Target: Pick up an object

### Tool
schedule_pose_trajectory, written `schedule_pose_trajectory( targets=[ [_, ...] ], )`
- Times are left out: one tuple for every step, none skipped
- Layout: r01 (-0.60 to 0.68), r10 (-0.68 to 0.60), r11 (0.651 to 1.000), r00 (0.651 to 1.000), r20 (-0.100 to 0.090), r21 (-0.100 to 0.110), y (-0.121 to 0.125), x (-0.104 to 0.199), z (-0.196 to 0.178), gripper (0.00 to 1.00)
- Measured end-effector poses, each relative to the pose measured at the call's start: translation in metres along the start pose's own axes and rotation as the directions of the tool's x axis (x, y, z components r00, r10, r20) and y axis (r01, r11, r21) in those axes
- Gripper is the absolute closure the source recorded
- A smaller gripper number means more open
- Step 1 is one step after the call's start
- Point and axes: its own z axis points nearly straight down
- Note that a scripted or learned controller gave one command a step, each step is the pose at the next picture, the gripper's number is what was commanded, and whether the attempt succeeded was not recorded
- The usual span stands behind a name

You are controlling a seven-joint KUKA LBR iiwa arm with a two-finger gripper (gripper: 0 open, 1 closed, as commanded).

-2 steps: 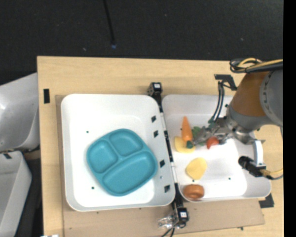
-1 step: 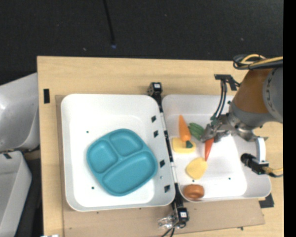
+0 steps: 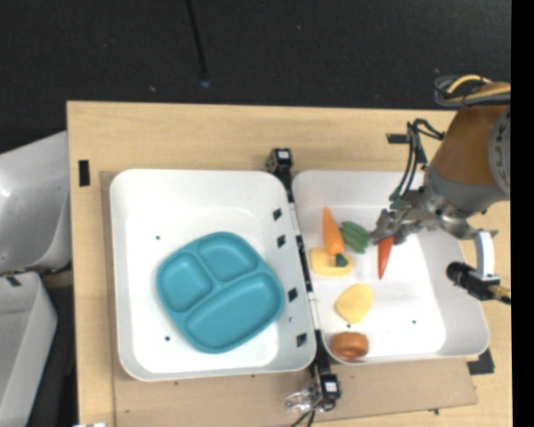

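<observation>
Op: Camera view has my gripper (image 3: 390, 235) pinching the top of the red chili (image 3: 384, 256), which hangs below it over the right bin (image 3: 427, 332).

Spotter: Risk?

Op: I think the hold is thin, only the tip. A swing could drop it toward the green pepper (image 3: 354, 235) just left.

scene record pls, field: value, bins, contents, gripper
left bin: blue divided plate
right bin: orange carrot, green piece, yellow piece, yellow potato-like item, brown round item, red chili-like item
gripper: over right bin, at upper end of the red item
grasp: cannot tell, finger state unclear
arm: enters from view right, orange band showing
bench: light wood, bears both bins
</observation>
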Motion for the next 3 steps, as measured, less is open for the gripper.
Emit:
schedule_pose_trajectory(
  targets=[
    [0.000,0.000,1.000,1.000,0.000,0.000,0.005,0.001,-0.044,1.00],
    [0.001,-0.001,1.000,1.000,0.001,-0.003,0.014,0.006,-0.096,1.00],
    [0.004,-0.004,1.000,1.000,-0.003,0.003,0.013,0.062,-0.104,1.00]
  ],
)
